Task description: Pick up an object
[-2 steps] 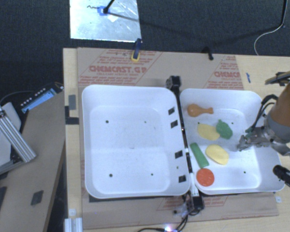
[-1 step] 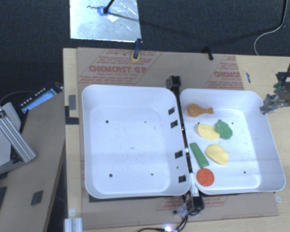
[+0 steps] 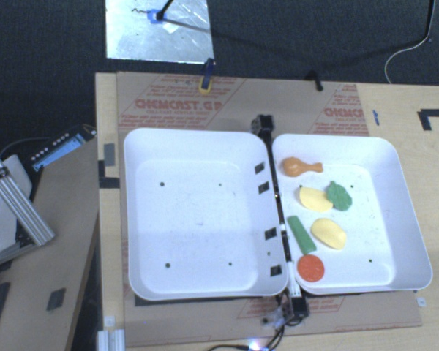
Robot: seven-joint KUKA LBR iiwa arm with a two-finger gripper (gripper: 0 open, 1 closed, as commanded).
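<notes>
Lying in right bin (image 3: pixel 402 196): orange drumstick (image 3: pixel 300 167), yellow piece (image 3: pixel 314 199) touching green lump (image 3: pixel 339 196), green stick (image 3: pixel 301 234), lemon (image 3: pixel 328 233), red disc (image 3: pixel 311 268), left bin (image 3: pixel 197 141) alongside, gripper state impossible to tell.

Six toy foods cluster in the right bin (image 3: pixel 402 196), near its wall beside the left bin (image 3: pixel 143 196).

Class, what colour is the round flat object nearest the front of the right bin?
Red-orange disc, clearest in the camera view.
</notes>
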